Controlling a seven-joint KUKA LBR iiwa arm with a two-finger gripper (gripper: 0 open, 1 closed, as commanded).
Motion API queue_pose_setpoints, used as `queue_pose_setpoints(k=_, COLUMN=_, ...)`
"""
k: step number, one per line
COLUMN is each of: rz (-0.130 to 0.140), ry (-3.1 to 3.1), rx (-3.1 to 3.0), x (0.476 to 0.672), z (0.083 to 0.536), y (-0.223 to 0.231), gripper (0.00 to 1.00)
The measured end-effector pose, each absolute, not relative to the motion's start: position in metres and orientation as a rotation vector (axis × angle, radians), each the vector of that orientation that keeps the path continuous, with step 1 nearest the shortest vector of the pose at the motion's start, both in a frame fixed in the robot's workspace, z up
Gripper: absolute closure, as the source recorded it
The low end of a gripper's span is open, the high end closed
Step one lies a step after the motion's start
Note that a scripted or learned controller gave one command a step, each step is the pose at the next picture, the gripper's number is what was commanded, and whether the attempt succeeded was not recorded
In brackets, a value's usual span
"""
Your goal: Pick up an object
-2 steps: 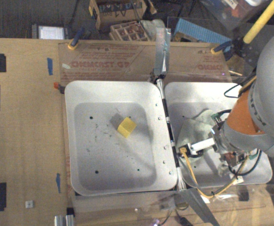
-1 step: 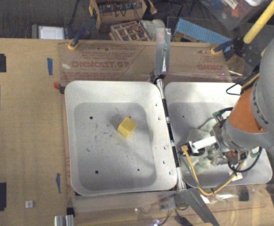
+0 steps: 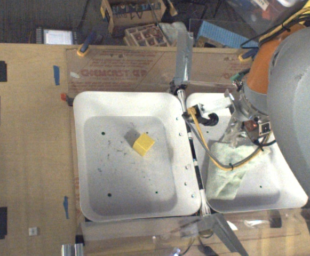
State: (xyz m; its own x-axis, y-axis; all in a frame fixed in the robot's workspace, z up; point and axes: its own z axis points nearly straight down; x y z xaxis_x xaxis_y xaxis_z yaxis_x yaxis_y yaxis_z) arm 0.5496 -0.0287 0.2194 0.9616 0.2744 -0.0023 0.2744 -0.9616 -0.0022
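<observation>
Seen from above at a slant: two shallow white bins side by side on the bench (image 3: pixel 26 159); left bin (image 3: pixel 90 196) with a small yellow block (image 3: pixel 143 144) near its middle, well apart from the arm; speckled with a few dark marks on the floor around the block. Right bin (image 3: pixel 291 193) with a pale green cloth (image 3: pixel 228 170) crumpled across its floor, from mid-bin toward the near edge. Reached in from the right: grey arm (image 3: pixel 299 89), orange band above the wrist; jaws (image 3: pixel 235 137) lowered over the upper end of the cloth, clear fingers hard to separate from the fabric; could not tell whether open or closed, nor whether anything was held. Looped from the wrist over the cloth: a yellow cable (image 3: pixel 219 156). Between the bins: a grey metal bar (image 3: pixel 184 52) running away toward the far clutter.
</observation>
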Motion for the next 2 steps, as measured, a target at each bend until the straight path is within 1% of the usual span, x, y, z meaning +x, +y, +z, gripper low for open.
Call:
queue_pose_setpoints(k=1, rz=0.007, ry=-0.318, rx=-3.122, x=0.5366, z=0.1846, y=0.0265, gripper=1.00)
queue_pose_setpoints(k=2, rz=0.007, ry=-0.318, rx=-3.122, x=0.5366, z=0.1846, y=0.0265, gripper=0.00)
